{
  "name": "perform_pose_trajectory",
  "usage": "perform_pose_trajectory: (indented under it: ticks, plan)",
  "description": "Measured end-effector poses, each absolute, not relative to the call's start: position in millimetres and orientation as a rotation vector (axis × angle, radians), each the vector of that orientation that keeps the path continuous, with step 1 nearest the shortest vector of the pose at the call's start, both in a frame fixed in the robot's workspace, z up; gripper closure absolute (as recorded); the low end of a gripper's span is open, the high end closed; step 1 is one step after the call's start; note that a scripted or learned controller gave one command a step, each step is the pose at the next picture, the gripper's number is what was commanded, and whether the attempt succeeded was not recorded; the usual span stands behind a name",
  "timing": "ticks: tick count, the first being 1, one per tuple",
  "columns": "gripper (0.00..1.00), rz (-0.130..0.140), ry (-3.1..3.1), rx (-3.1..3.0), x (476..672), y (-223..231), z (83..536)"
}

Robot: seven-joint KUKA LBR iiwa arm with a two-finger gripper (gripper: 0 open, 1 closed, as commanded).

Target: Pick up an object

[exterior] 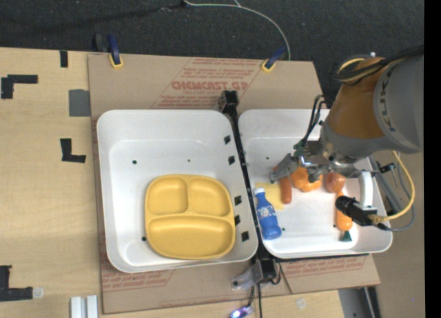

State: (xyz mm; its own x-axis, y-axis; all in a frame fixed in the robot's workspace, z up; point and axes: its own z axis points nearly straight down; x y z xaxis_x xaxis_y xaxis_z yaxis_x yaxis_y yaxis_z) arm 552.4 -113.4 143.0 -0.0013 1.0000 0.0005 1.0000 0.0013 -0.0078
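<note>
My gripper [311,166] hangs low over the middle of the right bin [275,127], under the grey and orange wrist. Just below it lie small orange toy pieces: a round one [303,180], a redder one [335,183] to its right, and a small orange and yellow piece [284,192] to its left. The gripper sits right above the round piece; the wrist hides whether they touch. A blue bottle [267,215] with a white cap lies along the bin's left wall. An orange carrot-like toy [343,223] with a green tip rests near the front right corner.
The left bin [120,137] holds a yellow divided plate [190,216]. A black divider [236,145] runs between the bins. Cables and a white bracket [366,190] hang from the arm over the right bin's right side. Both bins rest on cardboard [207,82] clamped to the bench.
</note>
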Motion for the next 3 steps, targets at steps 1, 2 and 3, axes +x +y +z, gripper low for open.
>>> perform_pose_trajectory:
  ticks: [1,2,3]
  plan:
    - [0.0,-0.008,-2.228,-2.223,555.7,-112.8,108.5]
    - [1.0,0.002,-2.222,-2.216,552.5,-111.8,111.9]
    - [1.0,-0.003,-2.225,-2.221,560.2,-111.2,164.9]
